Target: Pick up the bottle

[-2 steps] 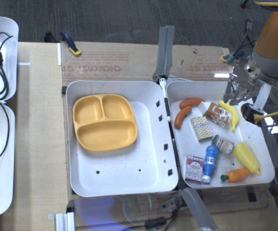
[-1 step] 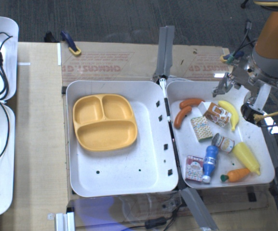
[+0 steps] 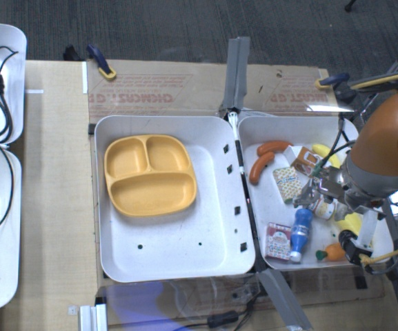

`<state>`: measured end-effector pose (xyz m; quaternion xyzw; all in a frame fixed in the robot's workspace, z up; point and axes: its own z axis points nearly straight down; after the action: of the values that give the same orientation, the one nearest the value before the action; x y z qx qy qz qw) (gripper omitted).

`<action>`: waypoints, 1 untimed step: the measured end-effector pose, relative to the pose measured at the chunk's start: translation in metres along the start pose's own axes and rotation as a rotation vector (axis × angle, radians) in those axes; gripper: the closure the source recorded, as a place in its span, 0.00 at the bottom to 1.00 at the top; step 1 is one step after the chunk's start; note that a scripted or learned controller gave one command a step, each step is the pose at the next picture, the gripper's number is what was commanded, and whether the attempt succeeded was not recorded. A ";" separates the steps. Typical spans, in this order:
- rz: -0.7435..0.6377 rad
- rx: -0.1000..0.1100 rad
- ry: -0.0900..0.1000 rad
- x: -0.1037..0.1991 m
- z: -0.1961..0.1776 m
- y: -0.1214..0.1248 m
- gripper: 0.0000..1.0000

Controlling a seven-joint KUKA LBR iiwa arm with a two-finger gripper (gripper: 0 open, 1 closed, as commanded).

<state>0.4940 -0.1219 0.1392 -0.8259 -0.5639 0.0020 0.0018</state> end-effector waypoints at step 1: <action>0.040 -0.001 0.001 0.020 0.049 -0.022 0.00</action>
<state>0.4806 -0.0950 0.0903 -0.8369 -0.5474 0.0016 0.0015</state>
